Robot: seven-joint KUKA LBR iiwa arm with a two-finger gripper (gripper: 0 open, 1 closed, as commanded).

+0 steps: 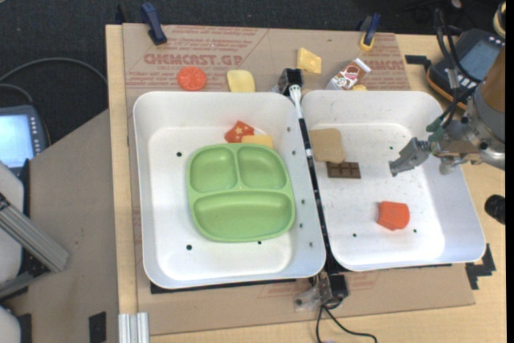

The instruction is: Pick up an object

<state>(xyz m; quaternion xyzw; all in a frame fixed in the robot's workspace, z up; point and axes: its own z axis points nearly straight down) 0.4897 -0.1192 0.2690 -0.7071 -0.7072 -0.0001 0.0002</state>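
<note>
The right bin holds an orange-red block near its front, a brown chocolate bar and a tan flat piece towards its left wall. My gripper hangs over the right bin's middle. It is above and slightly right of the orange-red block, and right of the chocolate bar, apart from both. In the left bin lies a green divided plate. A small red piece and a yellow piece sit at the plate's far edge.
Behind the bins, on the brown board, lie an orange disc, a pale yellow piece, a yellow wedge and a small packet. A black-and-white marker rests at the ridge between the bins. Two blue clamps grip the board's far edge.
</note>
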